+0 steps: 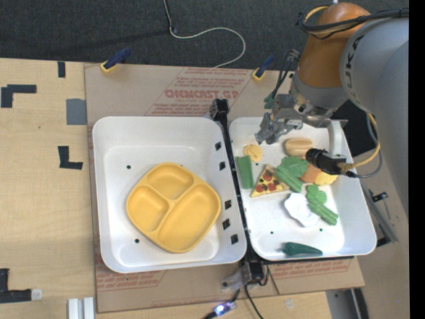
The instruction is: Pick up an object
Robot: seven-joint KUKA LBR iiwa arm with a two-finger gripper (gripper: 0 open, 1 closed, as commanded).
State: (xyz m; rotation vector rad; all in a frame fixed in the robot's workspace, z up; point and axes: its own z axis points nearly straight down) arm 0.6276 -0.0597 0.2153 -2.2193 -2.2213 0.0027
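My gripper [269, 133] hangs over the back left part of the right bin [352, 244], fingers pointing down and apart, with nothing between them. Just below it lies a small yellow piece [253, 153]. Close by are a green stick [244, 171], a pizza slice toy [268, 183], a tan bread roll [298, 145], a green leafy toy [291, 169], an orange-yellow item [320, 175], a white piece [300, 209], a green bumpy toy [321, 205] and a dark green pod [302, 249].
The left bin [109, 141] holds a yellow divided plate [174, 207]. The grey arm with its orange band [332, 45] comes in from the upper right. A white cable [206, 35] trails across the dark floor behind the bench.
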